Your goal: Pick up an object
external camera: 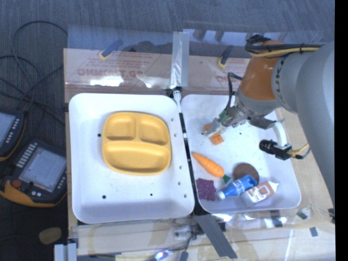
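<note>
You had the gripper [213, 129] low in the right bin [283, 196], just above the orange cube [217, 140]; can't tell its state.

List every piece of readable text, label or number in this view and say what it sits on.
Red print on the clear sheet behind the bins: reversed and blurred, not readable.
Label on the blue bottle: too small to read.
Print on the small carton: too small to read.
Screen of the handheld pendant: blurred, unreadable.

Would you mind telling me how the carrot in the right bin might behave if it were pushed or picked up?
The carrot looks rigid and tapered, so it would probably roll in a curve when pushed. Its smooth surface may slip in a grip. It lies close to the purple item, which might get nudged.
</note>
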`<act>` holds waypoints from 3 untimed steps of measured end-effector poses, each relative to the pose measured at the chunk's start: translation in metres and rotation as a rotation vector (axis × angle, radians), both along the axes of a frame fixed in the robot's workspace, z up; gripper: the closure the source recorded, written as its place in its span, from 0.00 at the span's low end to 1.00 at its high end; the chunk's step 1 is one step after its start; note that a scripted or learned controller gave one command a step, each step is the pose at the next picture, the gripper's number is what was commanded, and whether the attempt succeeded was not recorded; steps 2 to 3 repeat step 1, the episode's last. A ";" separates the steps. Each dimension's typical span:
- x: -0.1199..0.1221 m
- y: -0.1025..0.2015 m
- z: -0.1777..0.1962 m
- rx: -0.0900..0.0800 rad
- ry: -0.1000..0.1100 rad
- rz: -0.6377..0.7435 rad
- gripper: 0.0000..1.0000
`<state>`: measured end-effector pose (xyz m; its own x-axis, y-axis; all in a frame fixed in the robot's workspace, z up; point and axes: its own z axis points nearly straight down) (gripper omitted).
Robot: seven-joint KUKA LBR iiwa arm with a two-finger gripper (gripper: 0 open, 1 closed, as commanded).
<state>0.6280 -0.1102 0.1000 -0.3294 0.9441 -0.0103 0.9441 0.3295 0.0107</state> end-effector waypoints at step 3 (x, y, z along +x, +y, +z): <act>0.038 0.043 0.111 0.003 0.013 -0.025 1.00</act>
